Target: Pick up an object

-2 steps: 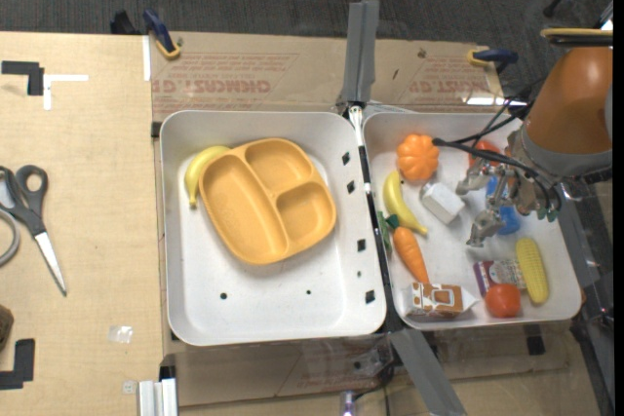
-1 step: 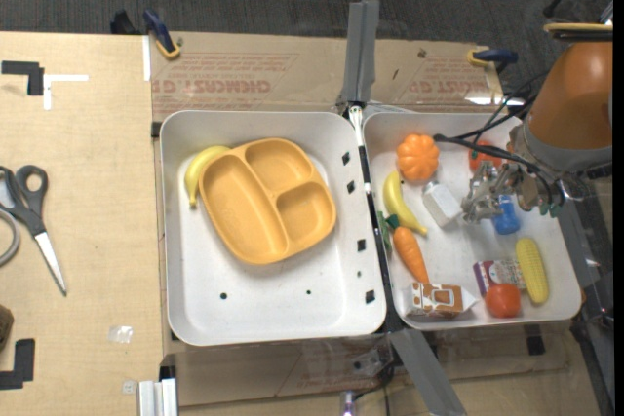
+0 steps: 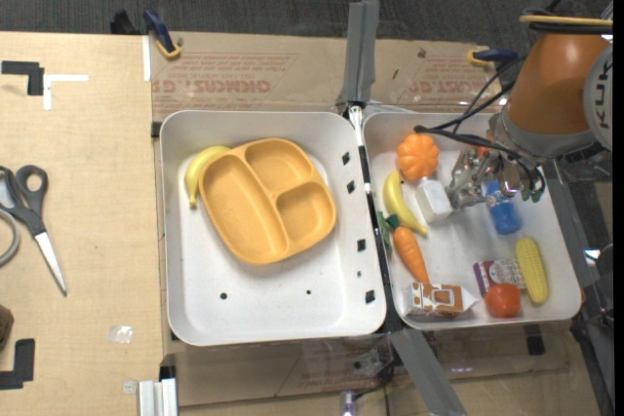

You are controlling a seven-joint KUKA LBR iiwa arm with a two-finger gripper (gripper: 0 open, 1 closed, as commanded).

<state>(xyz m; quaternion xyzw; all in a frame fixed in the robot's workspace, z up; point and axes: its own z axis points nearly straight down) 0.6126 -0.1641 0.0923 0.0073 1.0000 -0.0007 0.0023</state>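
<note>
My gripper [image 3: 466, 185] hangs over the upper middle of the right bin [image 3: 561, 239], beside a white block [image 3: 433, 201] that lies just left of its fingers. A blue cup-like object [image 3: 505, 215] sits just right of the gripper. Around them lie an orange pumpkin [image 3: 417, 157], a yellow banana [image 3: 399, 203], a carrot [image 3: 410, 254], a corn cob [image 3: 530, 269], a red tomato [image 3: 503, 300] and a small brown-and-white carton [image 3: 436, 300]. I cannot see anything held between the fingers.
The left bin [image 3: 195, 297] holds an orange divided plate [image 3: 265, 200] with a second banana [image 3: 200, 170] at its upper left. Scissors [image 3: 37, 224] lie on the wooden bench to the far left. A grey divider [image 3: 361, 63] runs between the bins.
</note>
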